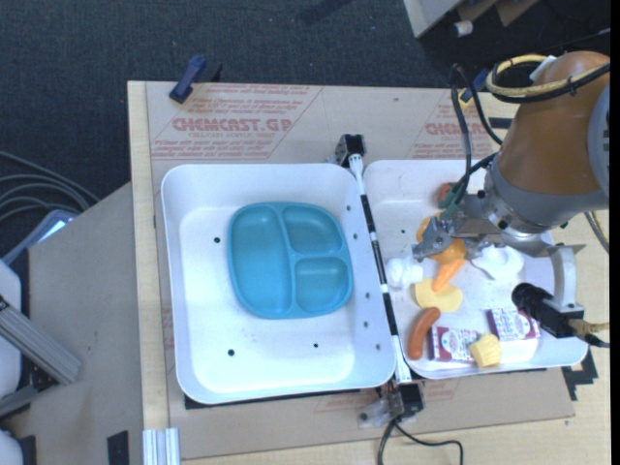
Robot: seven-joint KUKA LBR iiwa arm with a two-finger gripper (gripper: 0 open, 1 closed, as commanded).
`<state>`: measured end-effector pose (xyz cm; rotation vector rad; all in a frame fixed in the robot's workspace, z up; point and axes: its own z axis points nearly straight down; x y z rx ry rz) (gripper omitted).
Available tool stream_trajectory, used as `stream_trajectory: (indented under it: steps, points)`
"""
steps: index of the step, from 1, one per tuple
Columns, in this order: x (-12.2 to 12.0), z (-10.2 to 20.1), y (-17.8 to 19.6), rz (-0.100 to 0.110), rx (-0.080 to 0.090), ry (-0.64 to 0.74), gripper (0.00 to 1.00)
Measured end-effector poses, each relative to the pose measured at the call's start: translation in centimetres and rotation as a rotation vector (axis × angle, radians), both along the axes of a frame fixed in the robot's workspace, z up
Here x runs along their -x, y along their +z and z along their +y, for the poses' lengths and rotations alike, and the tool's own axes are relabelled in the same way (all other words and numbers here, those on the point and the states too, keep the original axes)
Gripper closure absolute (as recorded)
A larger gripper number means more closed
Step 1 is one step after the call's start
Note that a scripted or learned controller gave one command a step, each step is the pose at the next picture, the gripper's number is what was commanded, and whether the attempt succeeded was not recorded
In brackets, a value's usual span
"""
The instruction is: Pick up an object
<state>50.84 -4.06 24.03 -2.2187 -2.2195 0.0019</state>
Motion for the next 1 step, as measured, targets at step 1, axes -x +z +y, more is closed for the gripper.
stream_trajectory:
  steps: [1]
  points:
    - [2.94, 1.32, 2.69, 0.0, 0.0, 0.0, 1.0]
